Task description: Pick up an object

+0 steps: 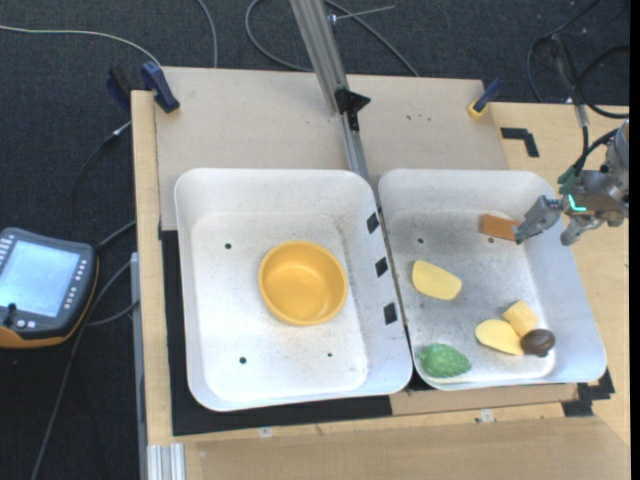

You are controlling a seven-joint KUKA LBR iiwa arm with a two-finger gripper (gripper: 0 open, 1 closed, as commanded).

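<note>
Hovering at the right edge of the right-hand bin, the gripper sits low over the rim with its two fingers spread apart and nothing between them. One fingertip reaches in toward a small orange-brown block that lies on the far right part of the bin floor; whether it touches the block I cannot tell.

By my reading this is the approach step: no object is lifted yet, and the block looks like the nearest candidate. The next move would call for bringing both fingers around the block, one on each side, and closing before any lift. The block lies near the bin's sloped wall, so there is little room on that side for a finger.

Other choices lie nearer in the same bin: a pale yellow oval piece near the middle, a yellow wedge beside a yellow cylinder, a dark brown round thing touching them, and a green lump at the near left corner. The left bin holds a yellow bowl.
</note>
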